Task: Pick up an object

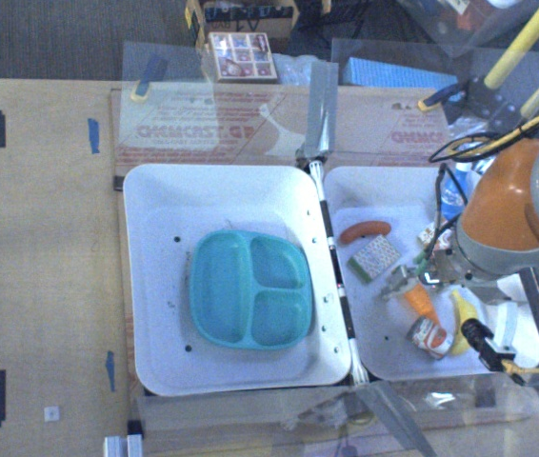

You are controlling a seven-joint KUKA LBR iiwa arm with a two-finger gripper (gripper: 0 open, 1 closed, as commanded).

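Two white bins sit side by side on the bench, and everything loose to pick from lies in the right bin (384,355). Nearest the front of that bin is a small red and white packet (429,335), with a yellow banana (461,314) just beside it on the right. An orange piece (419,302) lies just behind the packet, touching or nearly touching it.

The gripper (408,282) hangs low directly over the far end of the orange piece, on the grey arm (503,208) that reaches in from the right. Whether the gripper is clenched, released or grasping anything cannot be told from this angle. Nothing is seen lifted clear of the bin floor.

Close to the gripper on its left is a flat speckled grey pad (374,257), tilted cornerwise. Behind the pad lies a red sausage (365,230), apart from the rest. A blue item (451,198) is at the far right, partly hidden by the arm.

The left bin (155,208) holds one teal divided plate (250,288), lying flat near the middle. Beyond both bins are sheets of printed cardboard (203,127), then a picture card (241,55) and an open brown box (241,3).
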